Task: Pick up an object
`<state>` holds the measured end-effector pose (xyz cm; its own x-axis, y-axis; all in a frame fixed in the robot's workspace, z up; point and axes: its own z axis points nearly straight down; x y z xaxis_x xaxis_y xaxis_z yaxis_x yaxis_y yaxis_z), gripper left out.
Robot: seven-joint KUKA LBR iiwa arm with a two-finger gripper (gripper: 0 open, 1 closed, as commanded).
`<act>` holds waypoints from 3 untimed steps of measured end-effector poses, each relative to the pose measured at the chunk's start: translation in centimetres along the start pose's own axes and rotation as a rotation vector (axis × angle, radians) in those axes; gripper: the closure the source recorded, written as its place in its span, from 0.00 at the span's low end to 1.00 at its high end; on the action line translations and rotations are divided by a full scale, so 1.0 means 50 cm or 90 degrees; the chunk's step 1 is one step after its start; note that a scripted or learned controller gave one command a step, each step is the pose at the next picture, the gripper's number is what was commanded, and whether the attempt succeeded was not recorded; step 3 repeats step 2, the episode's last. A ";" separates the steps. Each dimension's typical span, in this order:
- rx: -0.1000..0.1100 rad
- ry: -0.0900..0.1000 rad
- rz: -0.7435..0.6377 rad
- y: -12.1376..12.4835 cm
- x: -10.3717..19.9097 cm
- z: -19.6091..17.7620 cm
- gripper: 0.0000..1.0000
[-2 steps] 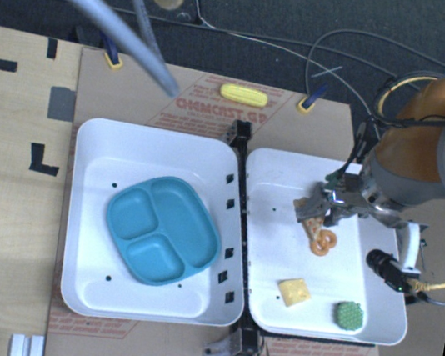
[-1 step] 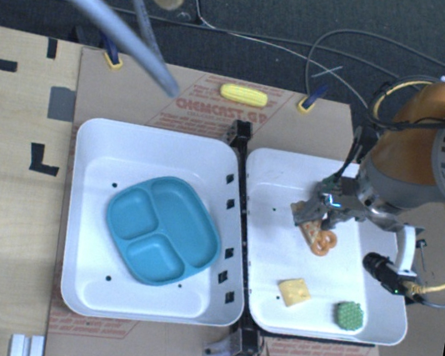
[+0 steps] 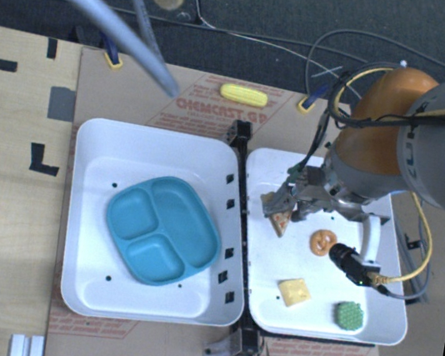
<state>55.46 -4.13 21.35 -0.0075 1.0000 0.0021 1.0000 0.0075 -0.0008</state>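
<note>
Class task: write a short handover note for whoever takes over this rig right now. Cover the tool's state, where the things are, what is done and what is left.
Tool: low in the right bin, at its left side, right over a brown piece. Whether it grips the piece cannot be told.
Right bin also holds a pretzel, a yellow block and a green piece.
Left bin holds a blue tray.
A corn cob lies on the cardboard behind the bins.
Done: tool brought down to the brown piece.
Left: confirm a grip, then lift.

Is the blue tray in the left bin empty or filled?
Empty: the blue tray shows bare compartments, nothing lying in them.
</note>
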 end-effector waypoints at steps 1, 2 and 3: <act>0.000 0.000 0.000 -0.001 0.105 -0.022 1.00; 0.000 0.000 0.000 -0.018 0.213 -0.040 1.00; 0.000 0.000 0.000 -0.018 0.213 -0.040 1.00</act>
